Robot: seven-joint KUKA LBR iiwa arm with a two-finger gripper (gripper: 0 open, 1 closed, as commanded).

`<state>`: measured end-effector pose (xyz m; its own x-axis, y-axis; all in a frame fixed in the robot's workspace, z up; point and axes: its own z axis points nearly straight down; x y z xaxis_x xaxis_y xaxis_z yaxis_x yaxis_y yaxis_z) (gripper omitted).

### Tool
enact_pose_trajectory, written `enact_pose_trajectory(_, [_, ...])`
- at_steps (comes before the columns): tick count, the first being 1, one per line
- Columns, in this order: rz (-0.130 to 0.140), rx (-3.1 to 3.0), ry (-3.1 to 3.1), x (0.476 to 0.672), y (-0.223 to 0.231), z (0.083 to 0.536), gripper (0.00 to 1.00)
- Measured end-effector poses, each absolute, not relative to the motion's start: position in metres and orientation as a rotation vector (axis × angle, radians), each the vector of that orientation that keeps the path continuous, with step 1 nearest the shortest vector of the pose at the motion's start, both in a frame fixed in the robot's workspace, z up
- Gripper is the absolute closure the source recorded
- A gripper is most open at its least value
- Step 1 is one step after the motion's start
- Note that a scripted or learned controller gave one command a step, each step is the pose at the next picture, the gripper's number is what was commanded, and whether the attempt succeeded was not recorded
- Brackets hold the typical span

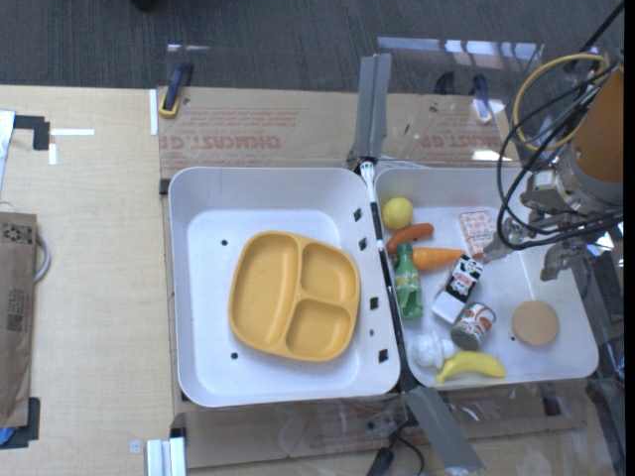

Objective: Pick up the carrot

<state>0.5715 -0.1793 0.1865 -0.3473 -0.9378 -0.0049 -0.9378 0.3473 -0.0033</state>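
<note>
The carrot [437,258] is orange and tapered. It lies on its side in the right bin [571,360], between a green bottle [407,281] and a black-and-white milk carton [459,284]. My gripper [522,257] hangs over the right half of that bin, to the right of the carrot and apart from it. It is open with nothing between its fingers. One fingertip [495,251] is near the carton's top, the other fingertip [550,266] is above a round tan cookie [536,322].
The right bin also holds a lemon [398,211], a red-orange sausage [410,234] just above the carrot, a pink packet [476,231], a can [474,323], a banana [471,367] and a small white object [427,347]. A yellow divided plate [295,295] lies in the left bin [198,266].
</note>
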Motion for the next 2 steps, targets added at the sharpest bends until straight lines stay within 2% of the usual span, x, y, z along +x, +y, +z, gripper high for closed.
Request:
enact_pose_trajectory(1, [0.003,-1.769,2.592,0.522,-0.179,0.092,0.00])
enact_pose_trajectory(2, [0.000,-2.059,2.366,0.593,-0.176,0.092,0.00])
